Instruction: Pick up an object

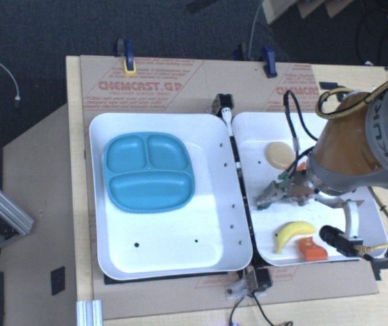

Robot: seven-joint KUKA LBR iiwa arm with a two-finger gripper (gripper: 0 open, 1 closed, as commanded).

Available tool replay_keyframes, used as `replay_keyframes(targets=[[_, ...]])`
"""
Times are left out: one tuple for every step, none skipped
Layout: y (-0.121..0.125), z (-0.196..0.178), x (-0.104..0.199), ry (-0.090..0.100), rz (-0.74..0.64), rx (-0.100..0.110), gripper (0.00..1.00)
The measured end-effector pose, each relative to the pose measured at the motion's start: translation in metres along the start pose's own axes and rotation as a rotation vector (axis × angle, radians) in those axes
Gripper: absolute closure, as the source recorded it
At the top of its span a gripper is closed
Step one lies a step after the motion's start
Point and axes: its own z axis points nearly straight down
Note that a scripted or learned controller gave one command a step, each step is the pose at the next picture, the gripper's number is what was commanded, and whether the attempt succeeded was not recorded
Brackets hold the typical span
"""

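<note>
In the right bin lie a round tan bun near the back, a yellow banana at the front, and a small orange-red piece right of the banana. My gripper hangs low over the middle of this bin, pointing left, between the bun and the banana. It looks open, and nothing shows between its fingers. It touches neither the bun nor the banana. The arm's grey and orange wrist hides the bin's right part.
The left bin holds a blue divided plate in its back left half. A black ridge runs between the two bins. The brown bench board surrounds both bins, with blue clamps at its far edge.
</note>
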Motion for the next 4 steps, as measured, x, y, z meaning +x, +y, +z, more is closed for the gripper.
replay_keyframes(targets=[[0.002,-0.013,0.0,-0.001,-0.001,-0.006,1.0],[-0.006,-0.069,0.002,-0.008,0.001,-0.002,1.0],[-0.004,-0.123,0.002,-0.008,0.0,-0.004,1.0],[-0.004,-0.119,0.002,-0.008,0.002,0.002,1.0]])
